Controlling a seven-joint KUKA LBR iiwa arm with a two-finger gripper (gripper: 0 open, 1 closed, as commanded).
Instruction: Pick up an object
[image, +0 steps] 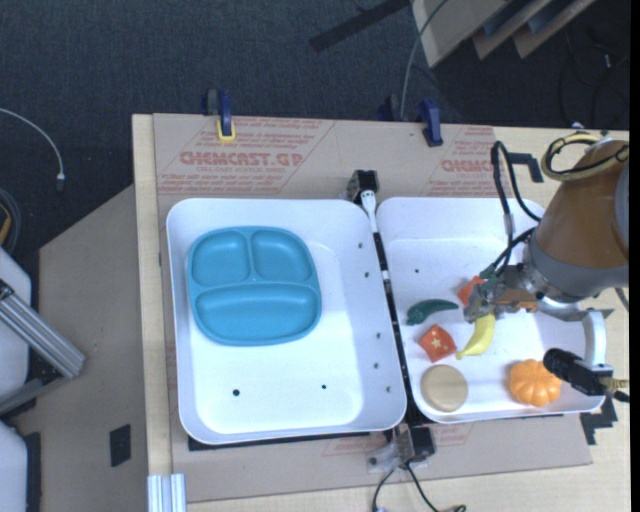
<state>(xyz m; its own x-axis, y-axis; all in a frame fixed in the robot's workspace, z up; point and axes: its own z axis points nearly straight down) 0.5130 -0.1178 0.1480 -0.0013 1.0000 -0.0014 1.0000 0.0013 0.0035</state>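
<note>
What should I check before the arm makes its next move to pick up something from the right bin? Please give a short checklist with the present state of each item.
1. Gripper is over the right bin: ok.
2. An object lies near the gripper: ok, the yellow banana is just below it.
3. Object held between the fingers: cannot tell, the fingers are too small and dark to read.
4. Neighbours crowd the banana: not ok, the red piece and dark green piece lie close by.
5. Other targets lie apart: ok, the orange pumpkin and the tan round piece sit near the front wall.
6. Blue divided plate stays out of the way in the left bin: ok.
</note>
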